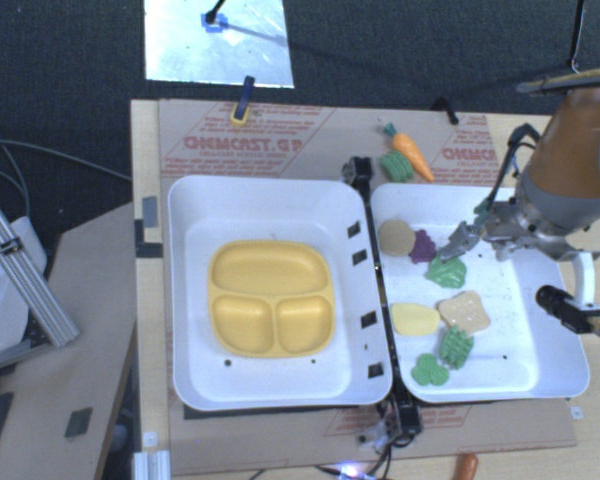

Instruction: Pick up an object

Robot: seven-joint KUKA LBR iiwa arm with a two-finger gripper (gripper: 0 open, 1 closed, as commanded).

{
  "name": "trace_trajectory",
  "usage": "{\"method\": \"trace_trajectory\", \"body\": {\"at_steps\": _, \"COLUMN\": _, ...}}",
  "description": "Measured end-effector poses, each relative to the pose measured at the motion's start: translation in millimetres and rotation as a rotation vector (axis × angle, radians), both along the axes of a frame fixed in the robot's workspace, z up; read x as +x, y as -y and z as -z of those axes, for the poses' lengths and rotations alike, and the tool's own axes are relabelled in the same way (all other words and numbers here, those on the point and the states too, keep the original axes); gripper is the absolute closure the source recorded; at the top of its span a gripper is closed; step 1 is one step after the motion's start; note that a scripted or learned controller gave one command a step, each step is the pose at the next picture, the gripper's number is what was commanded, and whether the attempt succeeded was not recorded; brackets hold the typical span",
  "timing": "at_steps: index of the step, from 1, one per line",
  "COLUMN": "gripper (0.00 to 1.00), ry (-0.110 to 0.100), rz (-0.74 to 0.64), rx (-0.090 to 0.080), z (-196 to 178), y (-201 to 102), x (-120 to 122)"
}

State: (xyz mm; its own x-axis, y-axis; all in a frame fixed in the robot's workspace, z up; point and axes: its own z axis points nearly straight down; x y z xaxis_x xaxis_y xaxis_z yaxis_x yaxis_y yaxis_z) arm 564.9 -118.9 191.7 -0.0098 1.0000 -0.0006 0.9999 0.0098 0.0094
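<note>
Toy food scattered in right bin [555, 363] — tan round piece [396, 235], purple grapes [422, 246], green lettuce [447, 271], toast slice [465, 312], yellow piece [414, 318], two green vegetables low. Gripper [464, 240] just above lettuce — finger spread unclear, nothing visibly held. Left bin [190, 203] holds yellow divided tray [271, 297].

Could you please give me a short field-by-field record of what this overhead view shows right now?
left bin: holds a yellow divided plate
right bin: toy foods, among them a purple piece, a toast slice and a green leafy piece
outside the bins: toy carrot on the board above the right bin
gripper: low over the right bin, beside the green leafy piece
</note>
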Motion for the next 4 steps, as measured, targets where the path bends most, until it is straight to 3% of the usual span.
{"method": "trace_trajectory", "body": {"at_steps": 1, "gripper": 0.00, "ry": -0.020, "rz": 0.009, "rx": 0.005, "z": 63, "y": -26, "x": -83}}
{"method": "trace_trajectory", "body": {"at_steps": 2, "gripper": 0.00, "ry": -0.007, "rz": 0.009, "rx": 0.000, "z": 72, "y": -11, "x": -61}}
{"method": "trace_trajectory", "body": {"at_steps": 3, "gripper": 0.00, "ry": 0.009, "rz": 0.005, "rx": -0.004, "z": -71, "y": -2, "x": -46}}
{"method": "trace_trajectory", "body": {"at_steps": 4, "gripper": 0.00, "ry": -0.015, "rz": 0.010, "rx": 0.001, "z": 5, "y": 4, "x": -76}}
